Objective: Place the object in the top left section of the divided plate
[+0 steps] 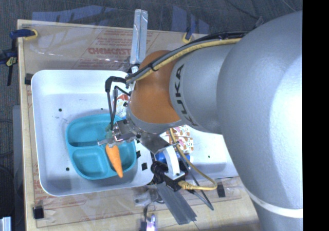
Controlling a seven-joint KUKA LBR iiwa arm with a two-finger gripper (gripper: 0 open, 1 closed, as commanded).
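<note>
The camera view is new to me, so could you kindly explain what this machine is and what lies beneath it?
This single picture looks down at a slant on a bench. The large grey and orange shape is a robot arm reaching in from the right. Under it sits a shallow white bin holding a blue divided plate. An orange carrot hangs at the arm's gripper, over the plate's right side. I cannot tell whether it is truly gripped. A second bin lies mostly under the arm.
</note>
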